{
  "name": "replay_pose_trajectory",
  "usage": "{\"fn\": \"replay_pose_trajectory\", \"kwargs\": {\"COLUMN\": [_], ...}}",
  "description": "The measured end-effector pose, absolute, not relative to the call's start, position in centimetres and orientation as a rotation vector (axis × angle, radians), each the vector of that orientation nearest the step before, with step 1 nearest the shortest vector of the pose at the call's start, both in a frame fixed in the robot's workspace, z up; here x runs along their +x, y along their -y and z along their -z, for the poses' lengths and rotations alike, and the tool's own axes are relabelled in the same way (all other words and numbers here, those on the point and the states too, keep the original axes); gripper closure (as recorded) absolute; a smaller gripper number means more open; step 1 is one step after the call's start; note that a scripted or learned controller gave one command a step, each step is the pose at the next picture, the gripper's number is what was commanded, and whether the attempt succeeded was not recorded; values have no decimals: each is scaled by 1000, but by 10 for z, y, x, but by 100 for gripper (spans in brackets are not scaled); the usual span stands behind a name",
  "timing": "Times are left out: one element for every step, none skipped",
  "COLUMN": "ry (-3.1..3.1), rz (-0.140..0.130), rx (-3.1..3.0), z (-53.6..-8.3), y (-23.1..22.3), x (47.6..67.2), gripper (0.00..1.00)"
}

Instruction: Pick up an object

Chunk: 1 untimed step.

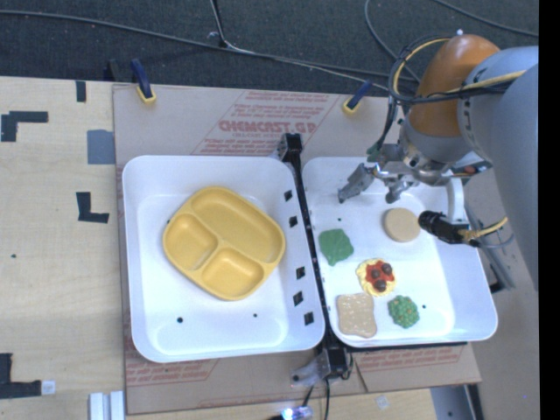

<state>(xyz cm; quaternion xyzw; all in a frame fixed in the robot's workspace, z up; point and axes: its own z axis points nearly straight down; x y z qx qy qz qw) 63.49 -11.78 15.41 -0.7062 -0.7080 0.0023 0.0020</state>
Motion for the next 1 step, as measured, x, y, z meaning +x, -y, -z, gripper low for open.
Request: {"fn": "replay_pose_trajectory", "kwargs": {"ry": [2221], "rz": [-7], "rx": [-2217], "z": [-109], "y": [121], "x": [636], "gripper": [0]}}
